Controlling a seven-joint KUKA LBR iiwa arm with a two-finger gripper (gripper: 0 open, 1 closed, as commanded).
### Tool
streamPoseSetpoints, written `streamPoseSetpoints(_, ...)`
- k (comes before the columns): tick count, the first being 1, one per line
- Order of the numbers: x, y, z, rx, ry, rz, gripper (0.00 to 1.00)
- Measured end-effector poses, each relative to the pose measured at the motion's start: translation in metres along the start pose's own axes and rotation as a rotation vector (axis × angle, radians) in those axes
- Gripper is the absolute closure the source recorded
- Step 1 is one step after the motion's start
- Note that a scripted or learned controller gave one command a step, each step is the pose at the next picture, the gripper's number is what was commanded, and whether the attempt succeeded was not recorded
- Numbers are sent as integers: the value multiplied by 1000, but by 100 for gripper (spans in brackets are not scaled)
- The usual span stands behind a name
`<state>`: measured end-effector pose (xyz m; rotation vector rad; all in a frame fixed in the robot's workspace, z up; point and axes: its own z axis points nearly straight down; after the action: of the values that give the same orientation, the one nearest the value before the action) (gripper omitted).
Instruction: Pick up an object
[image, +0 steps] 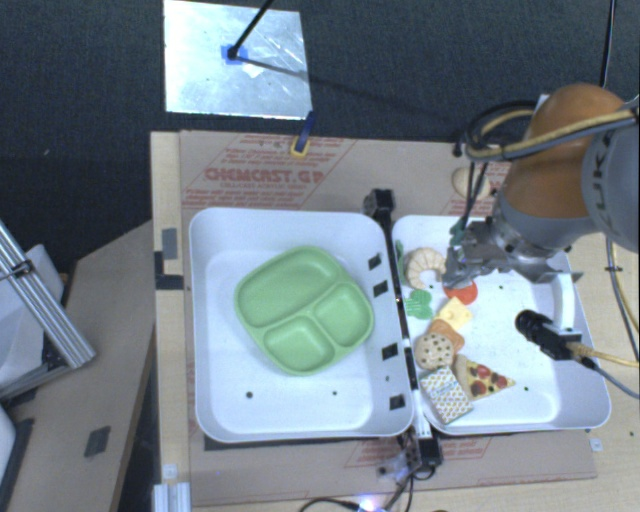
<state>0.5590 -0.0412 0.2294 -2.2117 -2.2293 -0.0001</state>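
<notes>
1. The arm is reached in from the right, and the gripper is lowered into the right bin, at the upper left part of the heap of toy food.

2. Whether the pincer is open or closed cannot be told; its tip is lost against the items beneath it, and nothing is clearly shown between its parts.

3. Directly at the tip, a small red piece is seen, with a pale croissant-like piece just beside it to the left and a green piece below that.

4. Further down the same bin, a yellow wedge, a round cookie, a pizza slice and a patterned square packet are laid close together, all resting on the bin floor.

5. The left bin is occupied by a green divided plate, well apart from the gripper.

6. The task is judged to be at the approach or grasp stage: the descent appears made, with the red piece the likeliest target.

7. Left to do, as far as can be judged: a secure closure on one item and a lift clear of the bin. No item is shown raised.
</notes>
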Motion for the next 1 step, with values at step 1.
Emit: streamPoseSetpoints(1, 44, -29, 13, 2, 1, 0, 100)
